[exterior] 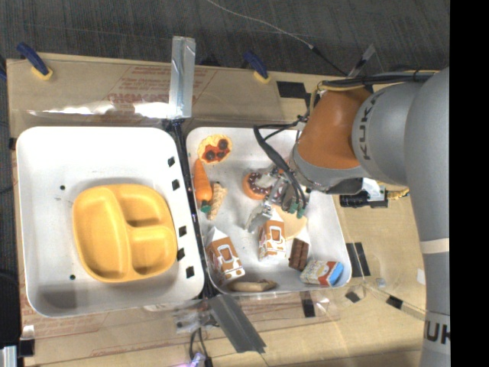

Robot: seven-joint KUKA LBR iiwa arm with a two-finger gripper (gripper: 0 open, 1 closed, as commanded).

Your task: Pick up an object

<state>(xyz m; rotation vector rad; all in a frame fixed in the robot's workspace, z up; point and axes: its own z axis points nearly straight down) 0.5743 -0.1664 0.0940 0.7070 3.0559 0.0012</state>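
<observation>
Small food toys, any of which we could lift, lie scattered in the right bin (pixel 330 205): a pizza slice (pixel 215 149) at its far left corner, a carrot (pixel 201 182) below it along the left wall, a pink doughnut (pixel 255 183) near the middle, two little cartons (pixel 222 256) and (pixel 272 240), a brown bar (pixel 299 254), a red and blue box (pixel 321 272) and a brown oblong piece (pixel 253 285) against the near wall. We see our gripper (pixel 266 212) low over the bin's middle, just above the second carton and beside the doughnut; it looks unclenched with nothing between its fingers, though the view is cluttered there. A yellow divided tray (pixel 124 232) sits in the left bin (pixel 46 167). Both bins rest on the table (pixel 92 82).
</observation>
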